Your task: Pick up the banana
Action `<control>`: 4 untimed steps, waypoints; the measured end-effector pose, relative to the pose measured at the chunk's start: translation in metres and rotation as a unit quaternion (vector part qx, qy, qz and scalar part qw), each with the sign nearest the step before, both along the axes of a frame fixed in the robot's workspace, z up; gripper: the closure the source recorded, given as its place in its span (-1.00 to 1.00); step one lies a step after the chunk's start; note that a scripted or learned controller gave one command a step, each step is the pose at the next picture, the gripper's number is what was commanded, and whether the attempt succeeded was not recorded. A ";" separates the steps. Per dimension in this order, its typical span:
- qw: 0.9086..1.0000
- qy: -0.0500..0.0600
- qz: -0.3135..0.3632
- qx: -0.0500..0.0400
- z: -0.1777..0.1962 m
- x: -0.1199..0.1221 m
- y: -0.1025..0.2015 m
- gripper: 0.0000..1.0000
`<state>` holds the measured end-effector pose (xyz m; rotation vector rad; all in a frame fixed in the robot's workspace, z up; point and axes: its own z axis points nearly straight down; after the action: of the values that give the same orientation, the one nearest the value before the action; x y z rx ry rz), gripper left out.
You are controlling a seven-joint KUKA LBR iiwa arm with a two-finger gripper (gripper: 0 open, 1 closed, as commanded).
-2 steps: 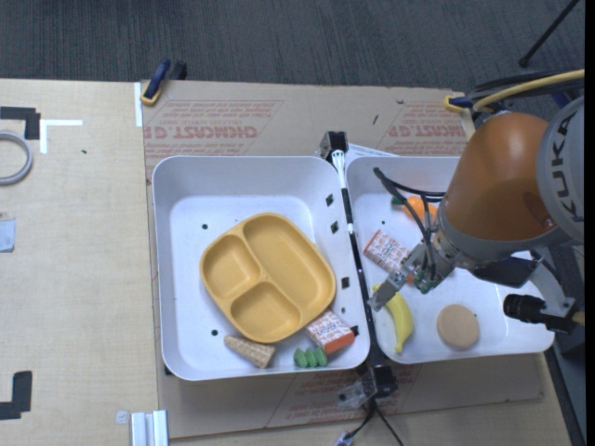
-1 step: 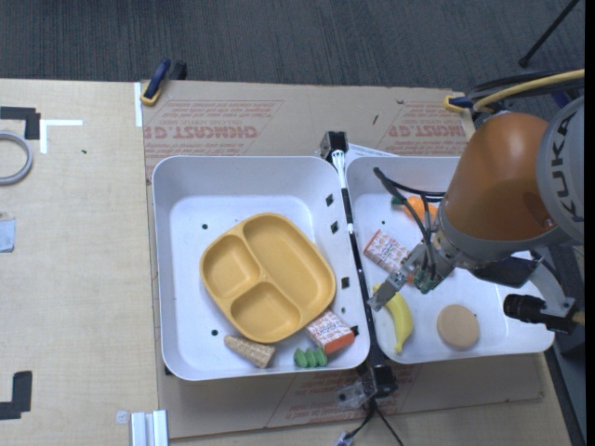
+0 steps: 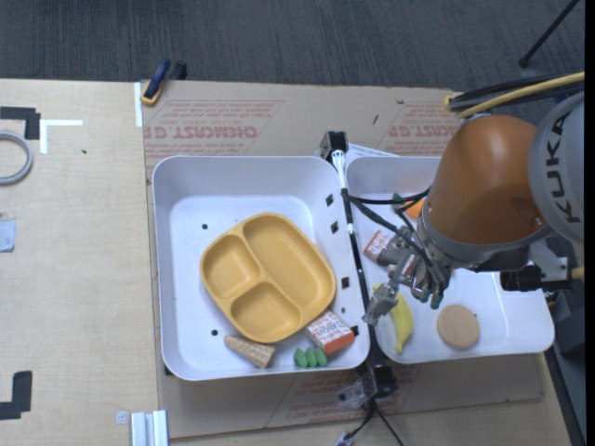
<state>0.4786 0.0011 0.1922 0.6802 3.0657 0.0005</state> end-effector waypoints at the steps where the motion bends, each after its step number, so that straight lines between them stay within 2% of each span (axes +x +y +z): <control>1: 0.992 -0.001 0.123 0.000 0.000 0.000 -0.051 -1.00; 2: 0.972 -0.001 0.234 0.000 0.000 0.000 -0.007 -1.00; 3: 0.922 -0.001 0.388 -0.001 0.000 0.001 0.000 -1.00; 4: 0.922 -0.001 0.388 0.000 0.000 0.001 0.000 -1.00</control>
<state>0.4801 0.0007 0.1924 -0.5628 3.0875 0.0005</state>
